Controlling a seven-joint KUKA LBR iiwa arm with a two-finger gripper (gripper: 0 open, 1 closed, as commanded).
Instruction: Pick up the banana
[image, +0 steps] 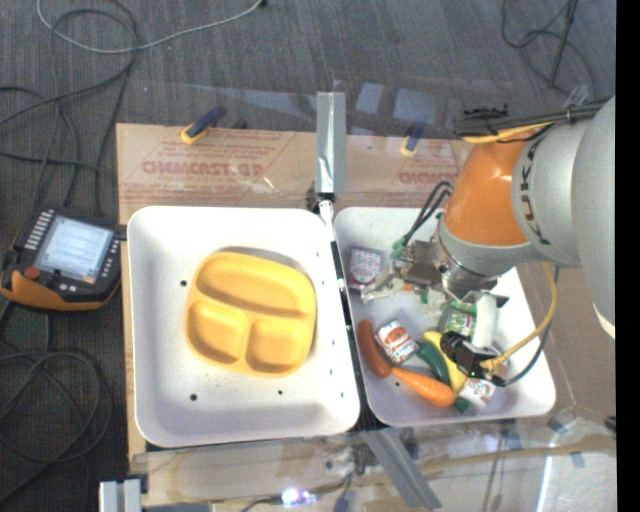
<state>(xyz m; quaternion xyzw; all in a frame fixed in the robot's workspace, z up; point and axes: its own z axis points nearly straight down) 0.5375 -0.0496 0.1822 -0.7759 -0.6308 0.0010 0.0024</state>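
The banana (446, 371) lies in the right bin (535, 385), near its front. Just a short yellow stretch of it shows, between a green piece (430, 347) and an orange carrot (423, 386). The grey arm with its orange band reaches in from the right and hangs over the middle of that bin. My gripper (424, 284) is below the wrist, a little behind and to the left of the banana, and nothing can be seen held in it.
Beside the banana lie a red sausage (368, 346), a small can (396, 342) and a small carton (476, 393). A printed packet (365, 265) sits at the bin's back left. The left bin (160, 400) holds a yellow compartment tray (254, 311).
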